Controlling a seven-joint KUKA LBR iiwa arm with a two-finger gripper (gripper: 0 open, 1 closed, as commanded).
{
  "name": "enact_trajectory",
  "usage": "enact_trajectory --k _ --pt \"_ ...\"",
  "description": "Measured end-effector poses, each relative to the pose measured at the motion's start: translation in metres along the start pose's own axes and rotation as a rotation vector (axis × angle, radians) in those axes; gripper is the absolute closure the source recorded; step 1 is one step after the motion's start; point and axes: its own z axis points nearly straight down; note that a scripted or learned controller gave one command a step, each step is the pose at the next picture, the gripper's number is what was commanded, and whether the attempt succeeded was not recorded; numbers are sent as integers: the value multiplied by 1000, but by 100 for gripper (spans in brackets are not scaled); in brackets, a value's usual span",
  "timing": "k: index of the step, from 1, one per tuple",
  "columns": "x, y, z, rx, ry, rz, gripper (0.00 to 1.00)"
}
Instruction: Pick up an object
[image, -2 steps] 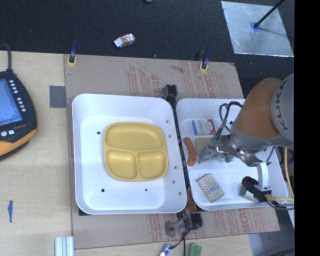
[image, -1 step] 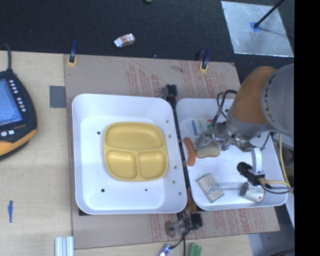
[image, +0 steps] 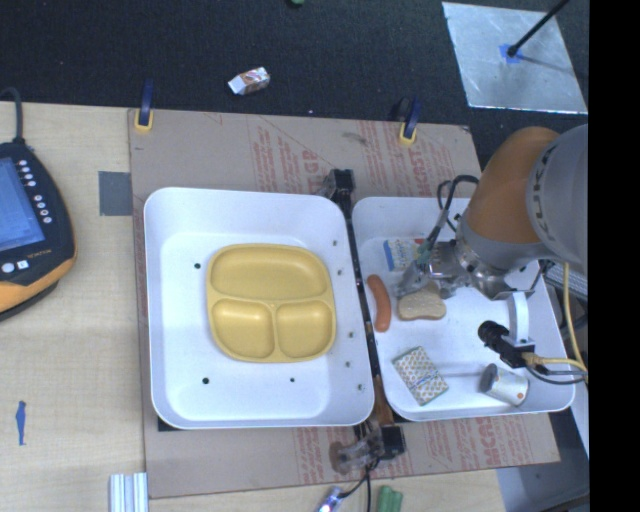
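Bread-like tan piece (image: 422, 306) lies in right bin (image: 560, 400), centre-right of frame, just under gripper (image: 432, 268); likely pick target, my guess

Camera view: wrist hides jaws, cannot tell if apart or together. Sausage (image: 379, 302) near left wall of same bin, just left of tan piece. Patterned packet (image: 419, 374) lower in bin; grey-white cylinder (image: 502, 384) at lower right. Yellow divided tray (image: 271, 301) in left bin (image: 170, 390)

Risks: flat tan piece may slip out; descent may nudge sausage; loose cable (image: 560, 362) may snag
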Motion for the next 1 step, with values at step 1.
enact_trajectory --k 1 --pt "63 62 -92 -6 4 3 100"
